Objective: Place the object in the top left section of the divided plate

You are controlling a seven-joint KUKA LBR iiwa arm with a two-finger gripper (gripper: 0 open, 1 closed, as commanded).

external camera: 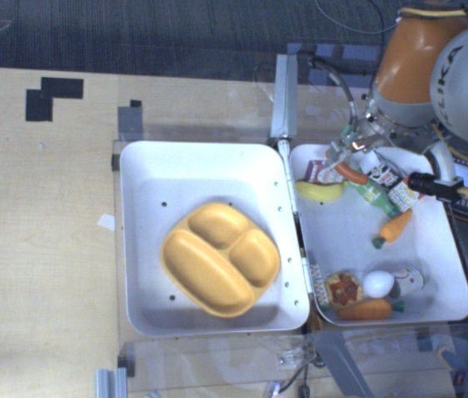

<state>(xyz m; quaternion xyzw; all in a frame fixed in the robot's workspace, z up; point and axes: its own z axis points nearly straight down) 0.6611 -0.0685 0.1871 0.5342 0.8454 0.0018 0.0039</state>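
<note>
While the gripper (351, 143) hangs over the right bin's (441, 305) far edge, jaws unreadable, we judge the small orange carrot (351, 172) beneath light, rigid, slippery; pinch mid-length.

Arm bent low (hand (351, 143) down).

The divided plate (221, 258) lay alone in the left bin (142, 222), with open floor all around it. The right bin (457, 288) was crowded along its far and near edges; its middle was free.
</note>
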